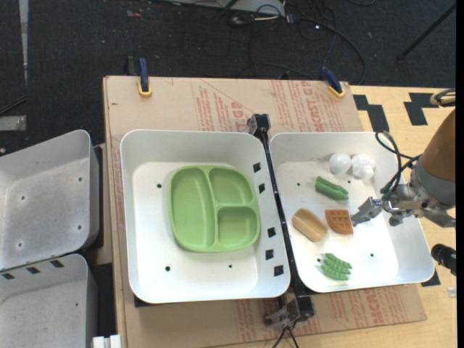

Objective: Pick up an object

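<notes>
The right bin [406,263] holds several small food toys: a white garlic-like piece [351,164], a green pickle [331,188], a tan bread roll [310,225], an orange-brown cracker [338,221] and a green pea-pod cluster [335,266]. My gripper [366,212] reaches in from the right, low over the bin, with its fingertips just right of the cracker. Nothing shows between its fingers.
In the left bin [145,267] lies a green divided plate [214,207]. A black divider [274,194] runs between the two bins. Grey metal trays [43,194] lie off the bench to the left. Clamps hold the cardboard at its far edge.
</notes>
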`<action>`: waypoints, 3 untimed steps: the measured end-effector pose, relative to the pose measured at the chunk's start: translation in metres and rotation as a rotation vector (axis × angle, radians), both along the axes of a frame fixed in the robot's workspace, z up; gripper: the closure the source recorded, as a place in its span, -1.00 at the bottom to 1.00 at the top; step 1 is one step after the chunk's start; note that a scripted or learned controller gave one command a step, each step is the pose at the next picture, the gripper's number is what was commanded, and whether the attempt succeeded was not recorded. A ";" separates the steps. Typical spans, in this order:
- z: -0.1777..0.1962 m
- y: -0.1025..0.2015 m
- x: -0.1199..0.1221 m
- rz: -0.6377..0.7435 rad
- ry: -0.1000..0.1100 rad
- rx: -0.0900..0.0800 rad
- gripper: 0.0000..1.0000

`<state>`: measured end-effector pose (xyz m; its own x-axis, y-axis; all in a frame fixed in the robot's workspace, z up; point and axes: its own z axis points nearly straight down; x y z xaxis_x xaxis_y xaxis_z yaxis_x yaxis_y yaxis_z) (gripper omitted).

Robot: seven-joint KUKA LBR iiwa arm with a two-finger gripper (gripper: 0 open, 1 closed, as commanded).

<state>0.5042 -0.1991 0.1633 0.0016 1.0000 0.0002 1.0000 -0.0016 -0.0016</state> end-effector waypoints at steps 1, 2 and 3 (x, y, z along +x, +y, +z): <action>-0.044 0.004 -0.004 0.001 0.001 0.001 -1.00; -0.071 0.004 -0.004 0.001 -0.001 0.000 -1.00; -0.062 0.004 -0.004 0.000 -0.001 0.000 1.00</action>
